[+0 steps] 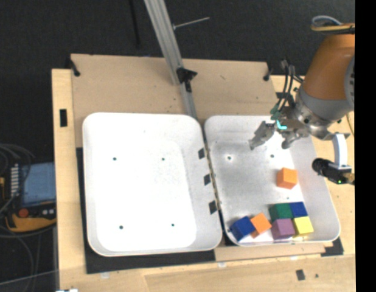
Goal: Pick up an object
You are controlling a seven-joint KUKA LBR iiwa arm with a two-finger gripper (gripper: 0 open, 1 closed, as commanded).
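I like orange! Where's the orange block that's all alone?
The lone orange block sits in the right bin, near its right side, below the gripper and above the block cluster.

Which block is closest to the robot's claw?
The orange block sitting alone in the right bin. It lies just below the gripper; the other blocks huddle at the bin's bottom edge.

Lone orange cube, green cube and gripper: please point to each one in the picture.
Lone orange cube (286, 178), camera view, on its top face.
Green cube (280, 212), camera view, on its top face.
Gripper (274, 137), camera view, midway between its two fingertips.
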